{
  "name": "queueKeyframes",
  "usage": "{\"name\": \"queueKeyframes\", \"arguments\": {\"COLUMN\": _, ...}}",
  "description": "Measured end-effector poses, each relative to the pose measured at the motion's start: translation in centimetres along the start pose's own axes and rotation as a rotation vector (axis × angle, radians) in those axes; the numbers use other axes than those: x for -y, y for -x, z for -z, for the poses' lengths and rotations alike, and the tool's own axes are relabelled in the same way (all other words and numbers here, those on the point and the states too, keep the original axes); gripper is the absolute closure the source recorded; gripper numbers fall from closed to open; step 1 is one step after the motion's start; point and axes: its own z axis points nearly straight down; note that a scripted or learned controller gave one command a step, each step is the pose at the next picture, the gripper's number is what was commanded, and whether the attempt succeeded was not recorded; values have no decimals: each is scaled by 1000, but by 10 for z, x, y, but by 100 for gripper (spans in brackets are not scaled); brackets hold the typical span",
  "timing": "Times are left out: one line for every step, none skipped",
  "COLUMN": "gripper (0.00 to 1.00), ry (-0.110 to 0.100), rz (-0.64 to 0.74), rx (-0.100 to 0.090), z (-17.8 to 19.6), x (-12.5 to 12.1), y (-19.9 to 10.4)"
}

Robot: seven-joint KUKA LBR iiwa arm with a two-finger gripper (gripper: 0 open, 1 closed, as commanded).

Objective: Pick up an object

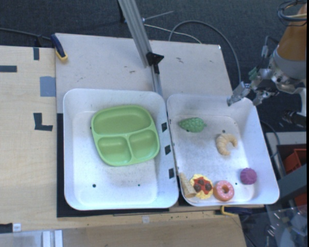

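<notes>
Nearest the lens, along the front wall of the right bin (pixel 262 138), sit three small toy foods: a pizza slice (pixel 198 186), a pink frosted doughnut (pixel 224 190) and a purple ball-like piece (pixel 248 176). All lie well below the claw (pixel 243 93) and slightly to its left. Closer to it, just below and left, are a croissant (pixel 226 143) and a green leafy piece (pixel 192 124).

That claw hovers over the bin's far right corner, carrying nothing; whether it stands wide or narrow is too small and dark to tell.

Any of these could serve as the object. They look like light, hard plastic, so weight should not matter, but smooth rounded shells may squirt out of a pinch. The croissant seems the best bet: it lies apart from its neighbours and is nearest, and a grip across its narrow middle looks safest. The doughnut touches the pizza slice, crowding the fingers. Far left, the other bin (pixel 72 138) holds a green divided plate (pixel 125 135).
</notes>
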Motion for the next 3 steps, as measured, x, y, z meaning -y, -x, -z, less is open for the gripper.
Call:
{"name": "queueKeyframes", "arguments": {"gripper": 0, "ry": 0, "rz": 0, "rx": 0, "z": 0, "x": 0, "y": 0}}
{"name": "queueKeyframes", "arguments": {"gripper": 0, "ry": -6, "rz": 1, "rx": -2, "z": -63, "x": -5, "y": -4}}
{"name": "queueKeyframes", "arguments": {"gripper": 0, "ry": -4, "rz": 1, "rx": -1, "z": -107, "x": -6, "y": -7}}
